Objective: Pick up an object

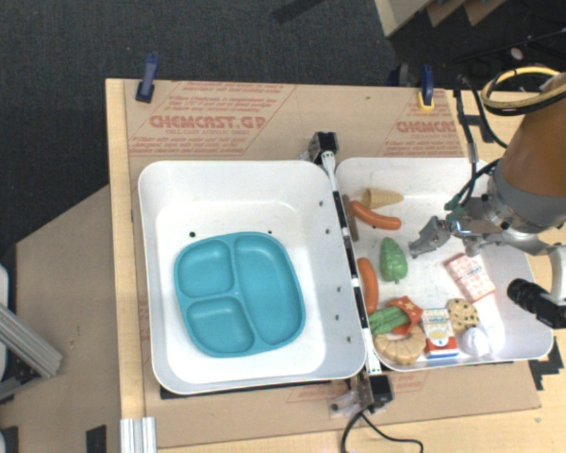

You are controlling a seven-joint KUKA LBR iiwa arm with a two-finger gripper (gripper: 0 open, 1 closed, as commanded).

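Arm above the right bin, nothing picked up yet.

Camera view: the gripper (pixel 441 234) hangs over the right bin (pixel 519 352) with its fingers spread apart and nothing between them. The nearest thing – a green pepper (pixel 392 260) – lies just to its left on the bin floor, its long axis running almost top to bottom of the view, narrow end pointing up. A sausage (pixel 376 217) lies above it, slanted, and a card (pixel 470 276) lies right of the gripper. I judge the risk is crowding: the toys lie close, so the fingers may push the pepper aside or close on air. The left bin (pixel 156 192) holds a blue tray (pixel 240 293).
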